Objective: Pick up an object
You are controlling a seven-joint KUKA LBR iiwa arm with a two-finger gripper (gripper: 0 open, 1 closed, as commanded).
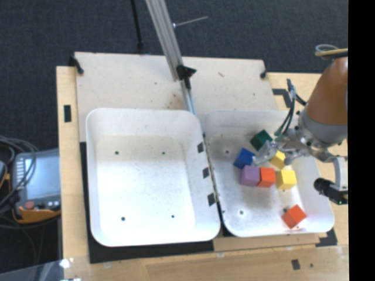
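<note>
In the right bin (234, 215) lie several small blocks in a cluster: a green one (260, 139), a blue one (244, 158), a purple one (250, 175), an orange one (267, 177) and a yellow one (286, 179). Another yellow block (278, 157) sits partly under the fingers. A red-orange block (294, 216) lies apart near the bin's front right. My gripper (270, 151) hangs low over the cluster, between the green and yellow blocks. Its metal fingers point down to the left among the blocks.
The left bin (146, 177) stands beside the right one, sharing a middle rim. A slanted aluminium post (167, 34) rises behind the bins. A small screen device (35, 183) with cables sits off the bench's left.
</note>
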